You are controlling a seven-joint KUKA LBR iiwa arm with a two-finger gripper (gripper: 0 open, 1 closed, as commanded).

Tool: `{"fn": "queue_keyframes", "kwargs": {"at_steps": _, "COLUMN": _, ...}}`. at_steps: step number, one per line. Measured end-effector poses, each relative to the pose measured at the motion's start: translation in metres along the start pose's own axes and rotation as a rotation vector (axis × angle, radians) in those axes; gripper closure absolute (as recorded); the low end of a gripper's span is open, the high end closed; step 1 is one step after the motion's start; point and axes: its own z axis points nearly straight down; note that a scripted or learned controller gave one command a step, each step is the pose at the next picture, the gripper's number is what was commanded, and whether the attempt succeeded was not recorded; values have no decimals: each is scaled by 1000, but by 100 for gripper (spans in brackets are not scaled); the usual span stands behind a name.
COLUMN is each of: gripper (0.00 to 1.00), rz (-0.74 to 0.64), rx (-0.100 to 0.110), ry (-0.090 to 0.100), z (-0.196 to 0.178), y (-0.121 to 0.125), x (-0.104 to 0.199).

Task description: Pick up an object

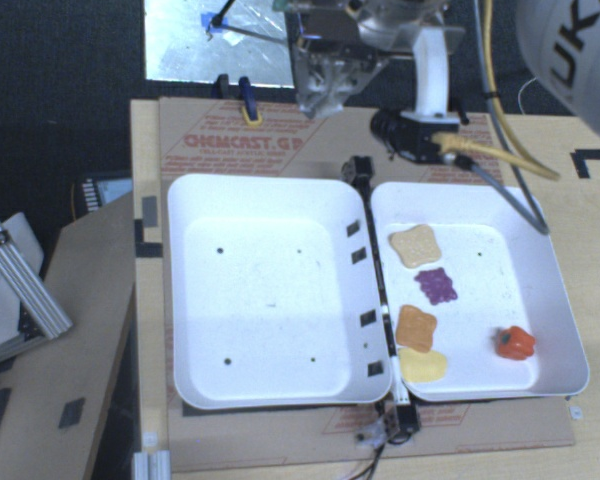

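Jaws (320, 96) hang above the far bin edge; whether parted or clenched cannot be told. Below and right of them, in the right bin (555, 268): cracker (414, 245), purple piece (436, 285), orange piece (415, 327), yellow piece (423, 366), red pepper (515, 343).

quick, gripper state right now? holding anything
gripper: raised above the bench behind the bins, nothing seen between its fingers; open or shut cannot be told.
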Motion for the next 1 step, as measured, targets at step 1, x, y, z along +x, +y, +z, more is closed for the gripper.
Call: {"fn": "queue_keyframes", "kwargs": {"at_steps": 1, "gripper": 100, "rz": 16, "rx": 2, "ry": -3, "z": -7, "y": -46, "x": -113}}
